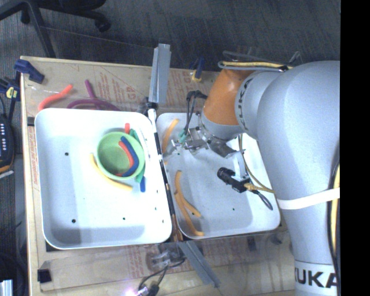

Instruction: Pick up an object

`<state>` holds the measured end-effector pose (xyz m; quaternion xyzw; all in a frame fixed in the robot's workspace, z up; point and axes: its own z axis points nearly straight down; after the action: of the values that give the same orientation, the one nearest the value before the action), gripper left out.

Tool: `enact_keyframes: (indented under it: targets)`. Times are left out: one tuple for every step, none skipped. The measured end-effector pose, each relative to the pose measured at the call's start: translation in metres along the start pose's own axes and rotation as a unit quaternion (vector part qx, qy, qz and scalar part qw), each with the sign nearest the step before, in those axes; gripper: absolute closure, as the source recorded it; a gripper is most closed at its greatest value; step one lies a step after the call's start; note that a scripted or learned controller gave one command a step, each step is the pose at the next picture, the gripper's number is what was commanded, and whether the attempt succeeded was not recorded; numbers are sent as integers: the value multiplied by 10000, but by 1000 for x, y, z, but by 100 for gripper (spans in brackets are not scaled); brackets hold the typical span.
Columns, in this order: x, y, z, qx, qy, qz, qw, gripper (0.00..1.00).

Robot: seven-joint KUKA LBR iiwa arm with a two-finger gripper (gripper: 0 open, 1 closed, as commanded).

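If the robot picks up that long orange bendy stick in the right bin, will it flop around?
Probably a bit. The orange stick is long, thin and already curved as it lies in the right bin, so it looks bendy and may droop at the ends if grabbed in the middle. It seems light. Being so narrow, it could slip from the gripper.

The bench (104,78) is a pale wooden board with faint red printing across its top, seen from above at a slant. Dark grey carpet (191,26) covers the floor beyond its far edge. At the upper left, the black legs and a caster of an office chair base (69,17) stand on that carpet. A blue clamp (28,69) grips the bench's far left corner. A grey metal bar (159,72) rises from the middle of the bench. Lighting is even, with soft shadows.
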<state>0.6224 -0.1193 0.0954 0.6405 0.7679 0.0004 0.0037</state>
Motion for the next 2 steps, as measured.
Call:
enact_keyframes:
  targets:
    - [11,-63,-4,-43,-54,-538,9985,0]
    - [14,-63,-12,-7,-22,-582,9983,100]
